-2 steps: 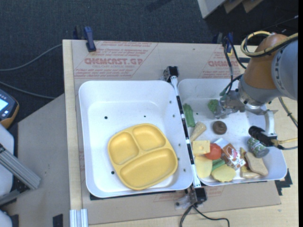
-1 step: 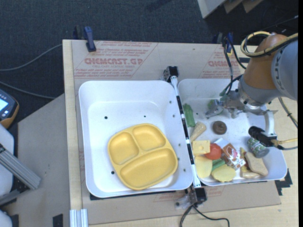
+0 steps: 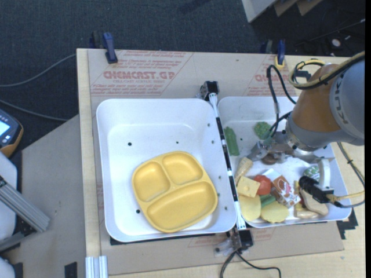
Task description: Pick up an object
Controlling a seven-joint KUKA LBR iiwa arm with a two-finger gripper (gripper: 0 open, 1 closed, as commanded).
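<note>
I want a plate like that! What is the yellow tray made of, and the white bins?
The yellow tray looks like moulded plastic: one even colour, rounded compartments, a soft sheen. The left white bin and the right white bin also look like thin plastic, smooth and slightly glossy, with rounded corners. That is a guess from looks alone.

Two white bins point(image 3: 110, 132); a yellow tray point(image 3: 174, 191) in one. Left of the jaws lies a green strip point(image 3: 231, 141), above them a green lump point(image 3: 264, 130). Below them: pale yellow wedge point(image 3: 248, 186), red piece point(image 3: 264, 183), brown-and-white piece point(image 3: 283, 191), yellow rounds point(image 3: 274, 213). The arm point(image 3: 324, 106) is grey with orange.
</note>
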